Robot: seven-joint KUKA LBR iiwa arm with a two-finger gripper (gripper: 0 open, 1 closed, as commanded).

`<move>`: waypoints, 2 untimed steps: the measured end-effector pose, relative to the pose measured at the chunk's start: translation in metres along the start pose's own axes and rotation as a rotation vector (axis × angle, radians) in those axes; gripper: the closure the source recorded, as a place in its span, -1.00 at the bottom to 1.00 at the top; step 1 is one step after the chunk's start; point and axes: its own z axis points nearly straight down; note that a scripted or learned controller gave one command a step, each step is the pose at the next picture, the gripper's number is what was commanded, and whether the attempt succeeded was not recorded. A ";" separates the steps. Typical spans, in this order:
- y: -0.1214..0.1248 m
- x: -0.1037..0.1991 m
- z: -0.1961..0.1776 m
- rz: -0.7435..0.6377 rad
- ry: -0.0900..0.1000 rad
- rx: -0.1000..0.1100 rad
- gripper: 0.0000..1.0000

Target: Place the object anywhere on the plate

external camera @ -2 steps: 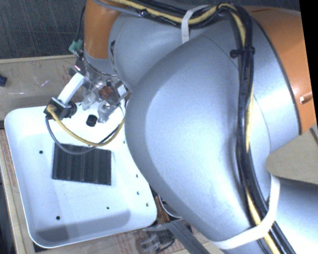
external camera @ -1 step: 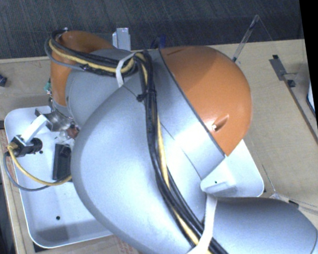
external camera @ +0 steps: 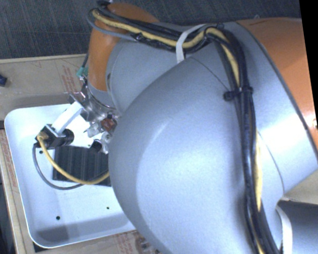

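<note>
Item under inspection: a dark ribbed slab [external camera: 78, 164] lying flat on the floor of the left white bin [external camera: 72, 219], in the bin's upper half, towards the side the arm reaches in from. Judged to be the object to be moved (it could equally be the plate; the view does not settle this). Its long axis appears to run across the view, dipping slightly to the right.

Gripper [external camera: 98, 138]: positioned at the slab's upper right corner, just beside or above it; contact cannot be confirmed. Whether the gripper is open or closed cannot be told, and nothing is seen held in it.

Key relation: the slab lies to the left of and below the gripper in the view, so a grasp would call for a short shift that way.

Arm [external camera: 209, 145]: its bulk covers the right of the bench [external camera: 38, 70]
</note>
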 end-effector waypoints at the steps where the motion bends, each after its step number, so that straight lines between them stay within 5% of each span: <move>1: 0.000 0.000 0.000 0.000 0.000 -0.001 -1.00; 2: 0.036 0.040 0.074 -0.237 -0.007 0.005 -1.00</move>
